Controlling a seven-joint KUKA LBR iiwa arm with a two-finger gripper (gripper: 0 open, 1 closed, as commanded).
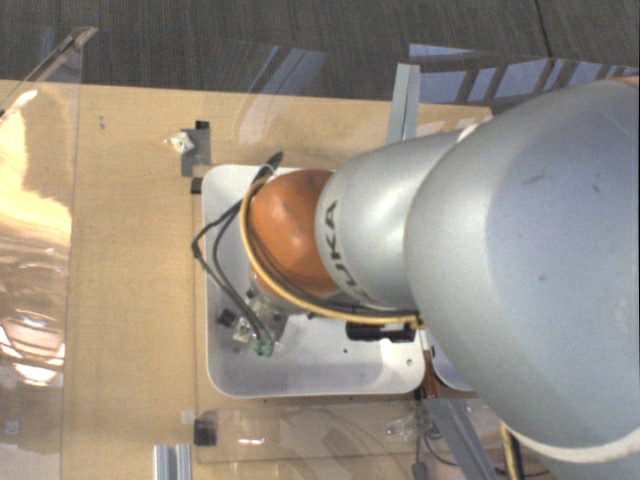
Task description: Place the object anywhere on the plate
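Observation:
My arm (450,268) reaches in from the right and covers most of both bins. Its orange band (290,233) hangs over the left white bin (225,373). Below the band, the gripper (257,330) points down into that bin near its front left part, seen from above as a small cluster of metal and cable ends. The wrist hides whatever lies under it. A pale curved edge (447,373) peeks out beneath the arm at the right bin; I cannot tell whether it is the plate.
Black and yellow cables (215,243) loop off the wrist over the left bin's left wall. A small black bracket (197,153) stands at the bin's far left corner, another (204,431) at its near left corner. Bare wooden bench (120,268) lies to the left.

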